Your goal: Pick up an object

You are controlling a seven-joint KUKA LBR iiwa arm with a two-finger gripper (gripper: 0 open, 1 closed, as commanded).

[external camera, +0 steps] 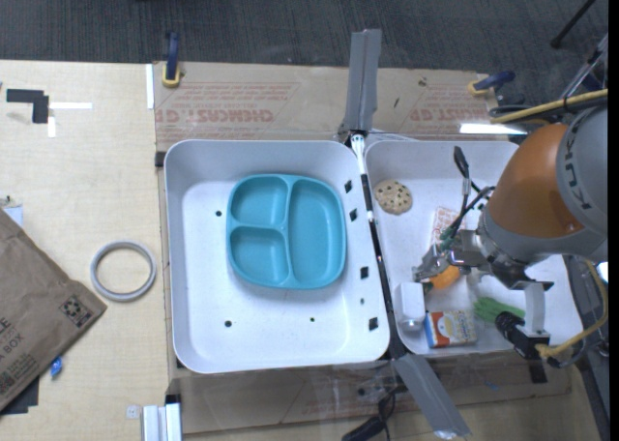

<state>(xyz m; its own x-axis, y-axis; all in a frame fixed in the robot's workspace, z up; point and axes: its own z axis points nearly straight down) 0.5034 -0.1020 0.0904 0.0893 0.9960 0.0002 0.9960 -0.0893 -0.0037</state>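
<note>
I am low inside the right bin, and my gripper sits just above a small orange object near the middle of that bin. From this angle I cannot tell whether I am open or closed on it. To do this step well, I think I must come straight down over the orange object, so that it sits in the center of my grip, and I must not push the small carton or the white box that lie just beside it. A slow closing and a straight lift seem safest, because the things here are crowded. My arm reaches in from the right, bent down steeply, with the orange band above the wrist. The cookie is apart, toward the far corner. The blue plate lies in the left bin.
</note>
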